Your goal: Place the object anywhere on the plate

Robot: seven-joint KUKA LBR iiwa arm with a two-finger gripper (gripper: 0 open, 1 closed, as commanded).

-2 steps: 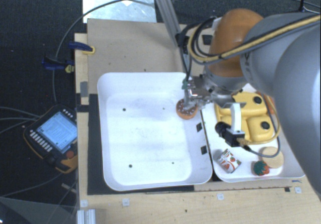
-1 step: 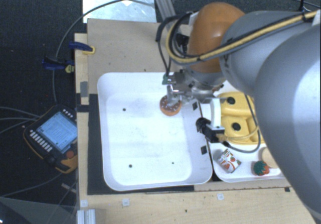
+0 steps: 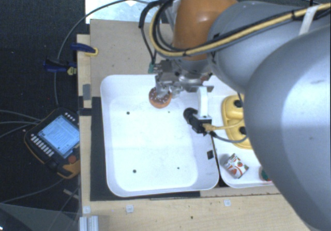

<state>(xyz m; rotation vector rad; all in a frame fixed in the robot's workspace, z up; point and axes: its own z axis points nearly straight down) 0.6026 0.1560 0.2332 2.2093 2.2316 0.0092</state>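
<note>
**One arm over two bins, claw low at the left bin's far edge**

Two shallow white bins sit side by side on the bench. Over the left bin (image 3: 150, 157), near its far wall, the gripper (image 3: 164, 90) hangs low, and one small round brownish object (image 3: 160, 98) sits directly beneath it, touching or nearly touching the tips. Whether the claw is spread or closed around that object cannot be told; the wrist hides the fingers. In the right bin (image 3: 243, 181), one yellow plate (image 3: 234, 116) lies partly hidden under the grey arm (image 3: 279, 69). One small red-and-white item (image 3: 236, 165) rests near that bin's front. One handheld pendant (image 3: 54, 139) lies left of the bench.
</note>
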